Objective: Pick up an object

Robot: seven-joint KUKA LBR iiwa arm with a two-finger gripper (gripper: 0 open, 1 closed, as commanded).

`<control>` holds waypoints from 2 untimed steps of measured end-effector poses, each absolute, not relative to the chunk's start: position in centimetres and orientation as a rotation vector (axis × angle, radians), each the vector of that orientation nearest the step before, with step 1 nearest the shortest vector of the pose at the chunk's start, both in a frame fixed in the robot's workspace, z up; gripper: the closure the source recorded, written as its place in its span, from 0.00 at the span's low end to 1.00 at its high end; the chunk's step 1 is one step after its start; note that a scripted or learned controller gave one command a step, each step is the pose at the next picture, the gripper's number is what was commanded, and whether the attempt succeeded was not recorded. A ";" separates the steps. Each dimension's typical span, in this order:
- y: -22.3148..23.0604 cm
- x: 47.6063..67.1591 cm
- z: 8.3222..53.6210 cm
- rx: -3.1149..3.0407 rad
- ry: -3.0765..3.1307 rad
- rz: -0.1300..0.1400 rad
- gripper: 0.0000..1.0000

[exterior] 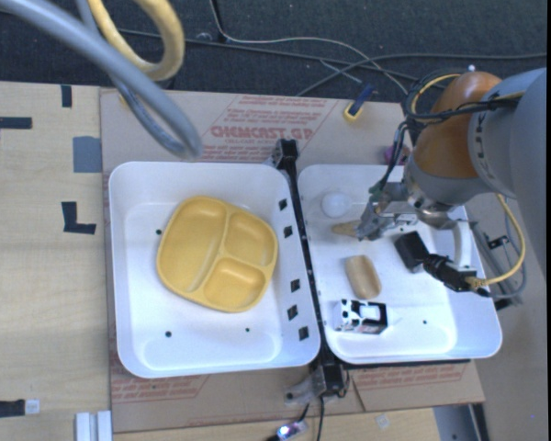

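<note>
My gripper (pixel 372 225) hangs low over the upper middle of the right bin (pixel 468 333), under the grey arm with its orange band. A thin tan object (pixel 346 231) lies at its fingertips, and I cannot tell whether it is gripped. A white ball (pixel 334 204) sits just up and left of the gripper. A tan bread-like piece (pixel 362 276) lies below the gripper, apart from it. A small black and white toy (pixel 363 316) rests near the bin's front left.
The left bin (pixel 133 274) holds a yellow sectioned plate (pixel 218 252). A divider with black clips (pixel 298 255) separates the two bins. A black part (pixel 429 258) of the arm's tooling and cables hang over the right bin's right side.
</note>
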State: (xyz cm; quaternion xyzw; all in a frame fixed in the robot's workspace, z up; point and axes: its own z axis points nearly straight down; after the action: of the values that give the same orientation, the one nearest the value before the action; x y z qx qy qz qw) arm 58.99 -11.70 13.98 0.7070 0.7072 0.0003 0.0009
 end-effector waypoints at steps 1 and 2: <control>-11.0 59.6 18.6 2.217 2.222 0.003 1.00; -10.0 59.7 23.5 2.217 2.222 0.003 1.00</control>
State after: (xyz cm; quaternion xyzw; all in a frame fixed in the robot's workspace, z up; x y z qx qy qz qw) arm 59.67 -10.03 23.47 0.7063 0.7079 0.0009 0.0014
